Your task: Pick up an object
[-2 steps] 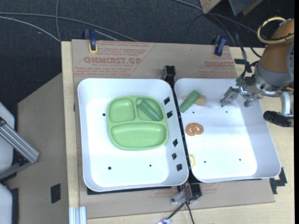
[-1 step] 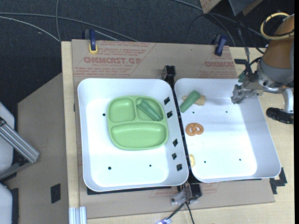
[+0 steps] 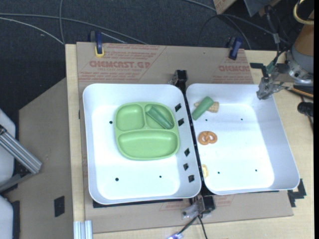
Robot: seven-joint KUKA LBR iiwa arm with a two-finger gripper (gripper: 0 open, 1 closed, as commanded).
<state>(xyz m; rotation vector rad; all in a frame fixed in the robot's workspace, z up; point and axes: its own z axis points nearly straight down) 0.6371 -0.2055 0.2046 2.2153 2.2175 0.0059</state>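
A green cylinder-shaped piece (image 3: 201, 107) lies in the right bin (image 3: 259, 133) near its back left corner, resting against a small tan cracker (image 3: 213, 106). A brown pretzel (image 3: 207, 138) lies in front of them, close to the bin's left wall. A tiny yellow bit (image 3: 205, 171) sits at the left wall farther forward. In the left bin (image 3: 99, 148) a green divided plate (image 3: 146, 131) carries a darker green piece (image 3: 160, 115) in its back right compartment. My gripper (image 3: 266, 91) hangs over the right bin's back right corner, well apart from all of these.
The divider between the bins (image 3: 187, 133) carries black clips. Blue clamps (image 3: 99, 47) (image 3: 234, 48) hold the cardboard base at the back. Cables and arm hardware (image 3: 299, 59) crowd the far right.
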